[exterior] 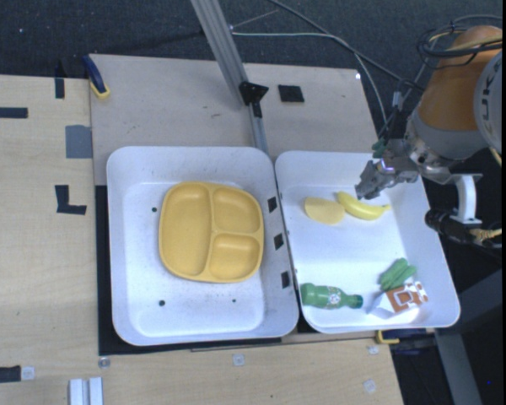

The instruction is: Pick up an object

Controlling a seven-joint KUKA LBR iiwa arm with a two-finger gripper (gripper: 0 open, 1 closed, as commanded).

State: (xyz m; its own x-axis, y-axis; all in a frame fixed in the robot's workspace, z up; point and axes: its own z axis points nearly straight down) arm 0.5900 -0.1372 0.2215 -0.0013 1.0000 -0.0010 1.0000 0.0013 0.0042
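Note:
In the right bin [346, 251] lie a yellow banana [362, 208] and, just left of it, a pale yellow slice-shaped piece [322, 212]. Near the bin's front edge are a green bottle [329, 296], a green leafy piece [395, 273] and an orange-and-white carton [405, 298]. My gripper [373, 183] hangs at the banana's upper right end, very close to it or touching it. Nothing shows between its fingers.
The left bin [135, 226] holds a yellow divided plate [211, 231]. A grey metal pole [228, 49] slants down from the top to the gap between the bins. Cables run across the dark floor behind the bench.

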